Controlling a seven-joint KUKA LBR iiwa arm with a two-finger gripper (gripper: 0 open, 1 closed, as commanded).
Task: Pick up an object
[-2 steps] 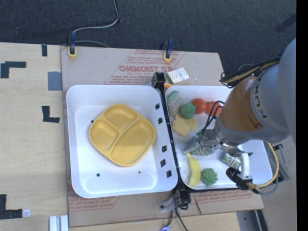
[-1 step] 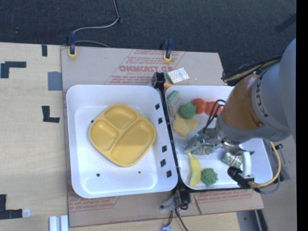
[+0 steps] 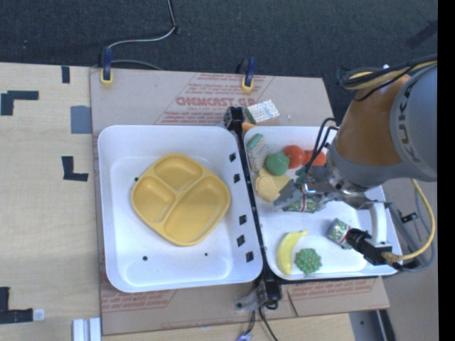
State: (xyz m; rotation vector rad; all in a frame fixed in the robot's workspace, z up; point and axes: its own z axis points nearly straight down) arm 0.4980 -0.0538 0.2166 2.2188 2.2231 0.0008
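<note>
End effector (image 3: 297,199) sits low in the right bin (image 3: 370,261), down among the clutter near the pale yellow lumpy toy (image 3: 271,186), and from my seat I cannot tell its state; the grey wrist and orange band crowd that spot. I read this as a descent onto the pile, since that is where the pickable things cluster. Just beside it lies something small with red and green markings (image 3: 307,205), possibly a wrapped packet, though the view is too muddled to be sure. Around it I see a round green ball-like piece (image 3: 277,163), an orange-red item (image 3: 293,153), a curved yellow banana (image 3: 288,250) with a smooth plastic look, a knobbly green broccoli-like piece (image 3: 308,261) touching it, and a small dull cylinder (image 3: 337,229). In the left bin (image 3: 117,190) rests a yellow compartment plate (image 3: 180,199), glossy with rounded corners and three shallow wells, lying flat and well apart from the arm. Both bins rest on cardboard (image 3: 178,94) clamped to the counter (image 3: 43,190).
</note>
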